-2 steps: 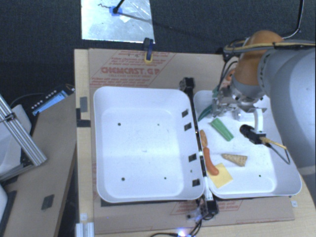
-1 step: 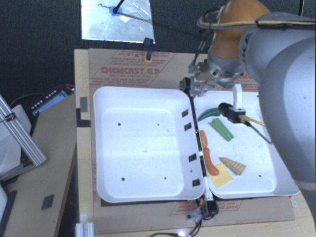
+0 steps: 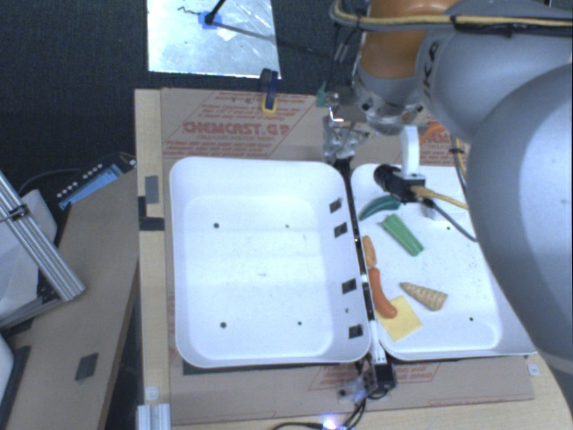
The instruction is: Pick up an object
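Green plastic block [image 3: 402, 236] lies in our right white bin [image 3: 474, 330]; our gripper [image 3: 340, 141] hangs over the far divider, jaw state unreadable.

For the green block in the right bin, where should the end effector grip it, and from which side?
Probably across the middle of the green block, coming straight down from above. It lies flat on the right bin floor as a long narrow bar running diagonally, so closing across its short width suits it. Its flanks look free: the orange piece and the cone lie apart from it.
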Tool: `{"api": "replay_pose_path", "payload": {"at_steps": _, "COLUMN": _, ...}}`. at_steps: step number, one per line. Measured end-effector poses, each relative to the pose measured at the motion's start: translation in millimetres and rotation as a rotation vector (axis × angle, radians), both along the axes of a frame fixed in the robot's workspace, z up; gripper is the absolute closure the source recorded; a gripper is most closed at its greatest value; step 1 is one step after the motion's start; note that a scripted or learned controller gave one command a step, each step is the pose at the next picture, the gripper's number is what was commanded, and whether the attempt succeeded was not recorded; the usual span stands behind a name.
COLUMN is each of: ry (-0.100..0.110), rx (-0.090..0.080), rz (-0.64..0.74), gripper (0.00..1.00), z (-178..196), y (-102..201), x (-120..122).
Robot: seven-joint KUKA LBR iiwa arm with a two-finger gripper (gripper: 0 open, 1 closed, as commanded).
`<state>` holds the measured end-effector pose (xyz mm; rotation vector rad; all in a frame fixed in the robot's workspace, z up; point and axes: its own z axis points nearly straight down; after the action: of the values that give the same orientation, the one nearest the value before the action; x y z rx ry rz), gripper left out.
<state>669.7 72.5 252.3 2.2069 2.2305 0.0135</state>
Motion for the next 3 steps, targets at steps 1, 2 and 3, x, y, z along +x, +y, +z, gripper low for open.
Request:
{"api": "replay_pose_path", "payload": {"at_steps": 1, "ry": -0.013, "rx": -0.001, "rz": -0.004, "gripper": 1.00, "z": 165, "y": -3, "x": 0}}
{"api": "replay_pose_path", "payload": {"at_steps": 2, "ry": 0.002, "rx": 0.001, "rz": 0.002, "gripper": 1.00, "z": 200, "y": 81, "x": -2}}
{"api": "replay_pose_path", "payload": {"at_steps": 3, "ry": 0.011, "rx": -0.006, "rz": -0.014, "gripper": 1.00, "z": 142, "y": 18, "x": -1}}
